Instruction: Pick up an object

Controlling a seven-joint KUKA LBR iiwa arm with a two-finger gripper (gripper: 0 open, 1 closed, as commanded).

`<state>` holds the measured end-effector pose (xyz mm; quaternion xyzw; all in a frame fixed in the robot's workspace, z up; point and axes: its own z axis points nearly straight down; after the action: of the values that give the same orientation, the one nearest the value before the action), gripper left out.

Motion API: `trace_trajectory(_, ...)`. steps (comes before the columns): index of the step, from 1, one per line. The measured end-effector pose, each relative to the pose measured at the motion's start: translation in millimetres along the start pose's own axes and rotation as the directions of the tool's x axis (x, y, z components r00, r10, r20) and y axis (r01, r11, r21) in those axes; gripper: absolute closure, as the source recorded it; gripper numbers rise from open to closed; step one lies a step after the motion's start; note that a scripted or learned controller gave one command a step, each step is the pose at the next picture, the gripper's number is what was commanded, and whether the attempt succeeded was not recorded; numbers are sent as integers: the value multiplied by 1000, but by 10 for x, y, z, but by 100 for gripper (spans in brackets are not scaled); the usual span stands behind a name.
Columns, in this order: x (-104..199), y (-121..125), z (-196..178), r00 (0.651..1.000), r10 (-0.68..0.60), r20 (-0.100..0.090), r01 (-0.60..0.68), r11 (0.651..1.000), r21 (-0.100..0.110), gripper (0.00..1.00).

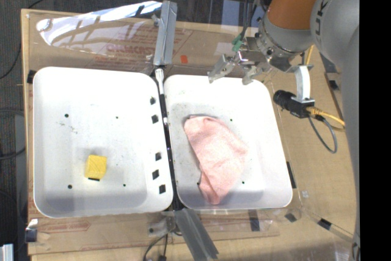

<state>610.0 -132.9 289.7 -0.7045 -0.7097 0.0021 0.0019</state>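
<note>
pink cloth, yellow block, gripper seemingly apart

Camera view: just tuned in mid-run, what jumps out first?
The pink cloth lies crumpled in the right bin. A small yellow block sits alone in the left bin. The hand hovers over the right bin's far rim, carrying nothing.
</note>
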Motion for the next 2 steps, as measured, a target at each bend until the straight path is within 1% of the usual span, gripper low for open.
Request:
trace_trajectory(1, 160, -16, 1879, 1000, 22, 0, -22, 1000, 1, 0)
trace_trajectory(2, 152, -14, 1777, 1000, 20, 0, -20, 1000, 2, 100)
